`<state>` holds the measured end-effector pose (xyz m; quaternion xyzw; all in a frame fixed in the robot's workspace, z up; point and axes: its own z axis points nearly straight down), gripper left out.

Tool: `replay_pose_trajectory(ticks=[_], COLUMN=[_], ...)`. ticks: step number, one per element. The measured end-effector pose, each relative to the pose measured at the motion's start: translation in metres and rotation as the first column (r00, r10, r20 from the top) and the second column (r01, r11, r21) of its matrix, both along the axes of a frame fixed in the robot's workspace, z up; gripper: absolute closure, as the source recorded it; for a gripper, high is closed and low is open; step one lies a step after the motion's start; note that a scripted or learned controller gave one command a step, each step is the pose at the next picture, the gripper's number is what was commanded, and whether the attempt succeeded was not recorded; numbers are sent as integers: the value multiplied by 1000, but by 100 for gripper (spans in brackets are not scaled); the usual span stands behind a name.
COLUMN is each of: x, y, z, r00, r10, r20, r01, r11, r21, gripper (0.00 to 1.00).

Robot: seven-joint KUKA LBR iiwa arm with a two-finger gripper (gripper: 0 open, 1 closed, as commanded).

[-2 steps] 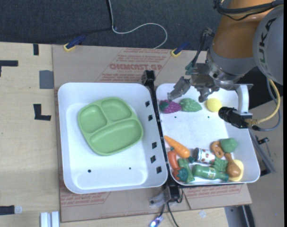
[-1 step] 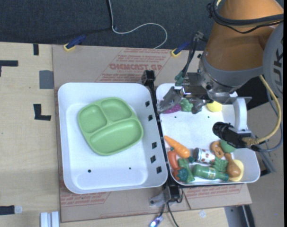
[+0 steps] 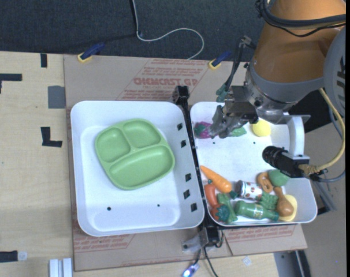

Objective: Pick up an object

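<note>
My gripper (image 3: 221, 130) reaches down into the far left part of the right bin (image 3: 244, 163). Its dark fingers stand right over a purple toy (image 3: 201, 129) near the bin's left wall, with a green piece (image 3: 239, 131) just to their right. A yellow round toy (image 3: 261, 128) lies further right. Along the near edge of the bin sit an orange carrot (image 3: 216, 179), a small white bottle (image 3: 249, 190) and a heap of green and brown toy foods (image 3: 261, 206).
The left bin (image 3: 88, 212) holds a green divided plate (image 3: 134, 153) in its middle. A black divider (image 3: 189, 154) runs between the two bins. Cardboard and a wooden bench surround them, and a white cable lies on the dark surface behind.
</note>
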<state>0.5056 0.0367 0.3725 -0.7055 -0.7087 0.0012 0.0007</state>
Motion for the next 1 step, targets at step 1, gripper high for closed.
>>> replay_pose_trajectory(ticks=[1], x=[-23], y=[47], z=[93], r00=[1000], r10=[4], r20=[11], r01=[-4], r11=[1000], r21=[4], gripper=[100])
